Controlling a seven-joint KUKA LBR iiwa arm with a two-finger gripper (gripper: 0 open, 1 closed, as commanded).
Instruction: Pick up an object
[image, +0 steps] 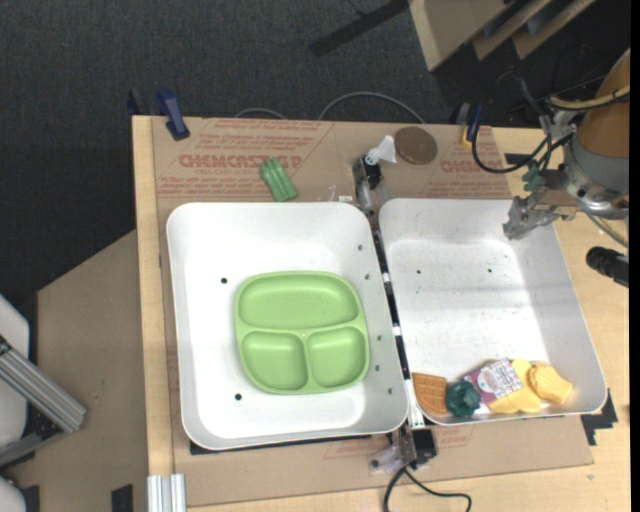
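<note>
Several small toy foods lie bunched in the near right corner of the right bin (470, 300): a brown waffle piece (430, 392), a dark green lump (462, 400), a pink and white packet (500, 377), a yellow piece (518, 403) and an orange-tan piece (551, 383). My gripper (522, 218) hangs over the far right corner of this bin, well away from the pile, with nothing visibly in it. A green divided plate (300, 332) rests in the middle of the left bin (200, 260).
On the bench behind the bins lie a green clip (279, 180) and a brown disc (415, 146). Blue clamps (172, 112) hold the board's far edge. Cables loop at the back right near the arm (600, 140).
</note>
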